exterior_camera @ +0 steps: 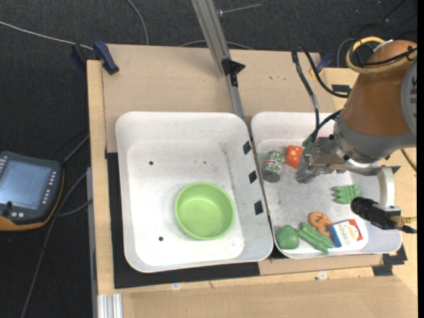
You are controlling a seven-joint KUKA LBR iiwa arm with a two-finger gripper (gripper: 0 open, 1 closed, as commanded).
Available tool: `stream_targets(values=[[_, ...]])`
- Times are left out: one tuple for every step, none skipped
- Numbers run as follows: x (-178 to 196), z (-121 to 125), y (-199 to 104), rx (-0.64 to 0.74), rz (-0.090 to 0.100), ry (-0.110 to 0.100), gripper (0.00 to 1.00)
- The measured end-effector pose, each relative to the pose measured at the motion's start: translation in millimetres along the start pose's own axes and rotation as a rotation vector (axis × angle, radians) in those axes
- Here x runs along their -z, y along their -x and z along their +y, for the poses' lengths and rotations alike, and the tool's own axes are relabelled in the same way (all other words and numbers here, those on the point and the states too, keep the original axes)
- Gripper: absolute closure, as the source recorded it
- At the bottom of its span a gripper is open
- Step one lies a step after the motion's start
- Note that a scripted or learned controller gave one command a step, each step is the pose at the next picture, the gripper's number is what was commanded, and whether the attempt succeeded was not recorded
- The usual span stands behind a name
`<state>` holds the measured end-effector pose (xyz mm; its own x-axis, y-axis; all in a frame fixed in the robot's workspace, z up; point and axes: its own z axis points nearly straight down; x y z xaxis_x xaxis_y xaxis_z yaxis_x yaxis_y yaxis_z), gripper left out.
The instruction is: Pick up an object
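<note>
The green bowl (204, 210) sits nearest. The hand (306, 171) hovers beside a small can (272, 165); its state cannot be told. Reaching seems underway, and lowering should follow.

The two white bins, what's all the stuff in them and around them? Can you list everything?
bins: 2, white, side by side on the bench; left bin, right bin
bowl: 1, light green, left bin, near its front
can: 1, green-grey, right bin, by the divider
red object: 1, red-orange, right bin, beside the can
green toys: 3, green, right bin;
pretzel: 1, orange, right bin front
packet: 1, white and red, right bin front corner
handheld screen: 1, orange and grey, left of the bench
gripper: 1, grey, over the right bin
</note>
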<state>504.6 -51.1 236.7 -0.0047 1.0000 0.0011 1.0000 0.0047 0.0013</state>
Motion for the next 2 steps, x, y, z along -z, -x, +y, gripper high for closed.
stream_targets(values=[[-10, 5, -54, 0.000, 0.000, -0.002, 1.00], [0, 11, -113, 0.001, 0.001, -0.001, 1.00]])
